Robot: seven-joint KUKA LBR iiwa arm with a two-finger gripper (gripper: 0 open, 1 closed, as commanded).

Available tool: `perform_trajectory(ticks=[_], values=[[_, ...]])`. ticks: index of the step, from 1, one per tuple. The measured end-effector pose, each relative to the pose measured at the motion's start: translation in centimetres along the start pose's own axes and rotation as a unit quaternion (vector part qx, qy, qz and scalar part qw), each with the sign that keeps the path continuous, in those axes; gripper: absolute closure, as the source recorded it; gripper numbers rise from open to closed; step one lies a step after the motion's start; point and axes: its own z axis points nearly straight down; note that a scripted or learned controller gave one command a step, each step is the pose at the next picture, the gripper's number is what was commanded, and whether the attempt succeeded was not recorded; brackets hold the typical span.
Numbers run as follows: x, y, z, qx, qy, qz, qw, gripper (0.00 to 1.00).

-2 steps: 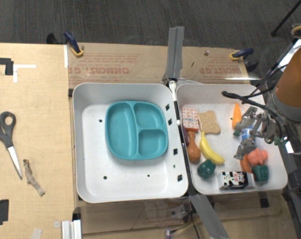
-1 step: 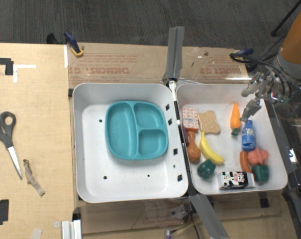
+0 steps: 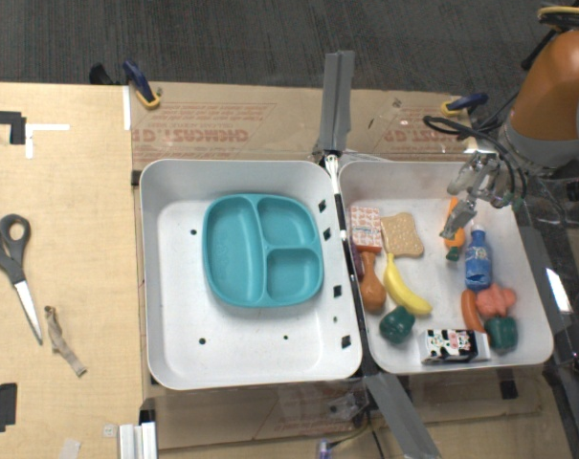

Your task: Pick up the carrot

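— Camera view: where is the carrot?

— Upright between the gripper fingers, which are clamped on it, near the right bin's far right corner, just beyond the blue bottle.

The pincer hangs over the right bin, an orange carrot between its fingers, just beside a blue bottle. A banana, cracker and milk carton lie nearby. The left bin holds a teal divided plate. Scissors lie on the desk.
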Motion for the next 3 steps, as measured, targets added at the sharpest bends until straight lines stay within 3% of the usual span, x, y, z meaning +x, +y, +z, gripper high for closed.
perform_trajectory(ticks=[1,2,3], values=[[-0.6,0.3,4.6,0.000,-0.001,0.039,0.9992,0.00],[-0.7,0.5,3.4,0.000,-0.004,0.037,0.9993,1.00],[4.8,1.8,-4.4,0.000,0.000,0.052,0.9986,1.00]])
